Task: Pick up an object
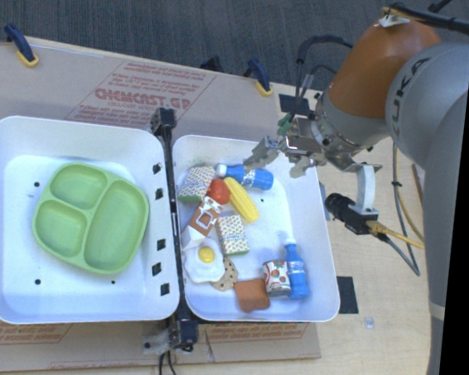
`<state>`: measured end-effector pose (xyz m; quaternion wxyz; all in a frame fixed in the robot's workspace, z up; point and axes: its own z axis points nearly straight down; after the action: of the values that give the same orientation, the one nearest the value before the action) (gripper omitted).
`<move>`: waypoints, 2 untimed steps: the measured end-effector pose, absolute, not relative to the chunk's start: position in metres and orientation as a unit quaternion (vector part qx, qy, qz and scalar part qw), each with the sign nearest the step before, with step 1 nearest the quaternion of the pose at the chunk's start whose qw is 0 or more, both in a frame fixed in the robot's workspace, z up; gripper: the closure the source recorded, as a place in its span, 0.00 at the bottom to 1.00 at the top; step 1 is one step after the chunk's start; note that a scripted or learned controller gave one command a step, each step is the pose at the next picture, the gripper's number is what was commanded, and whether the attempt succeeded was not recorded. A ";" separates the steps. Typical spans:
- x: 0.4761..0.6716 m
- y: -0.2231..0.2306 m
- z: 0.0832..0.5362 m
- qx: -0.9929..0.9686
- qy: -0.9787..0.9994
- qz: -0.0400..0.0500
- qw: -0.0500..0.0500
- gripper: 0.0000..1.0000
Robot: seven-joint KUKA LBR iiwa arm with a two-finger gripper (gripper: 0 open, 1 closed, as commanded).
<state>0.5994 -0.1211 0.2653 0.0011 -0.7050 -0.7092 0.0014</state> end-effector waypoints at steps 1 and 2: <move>0.587 -0.184 0.101 -0.706 -0.708 0.000 -0.001 0.00; 0.588 -0.183 0.111 -0.703 -0.711 0.001 0.000 1.00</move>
<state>0.5876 -0.1830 0.1111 -0.0002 -0.7034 -0.7108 0.0013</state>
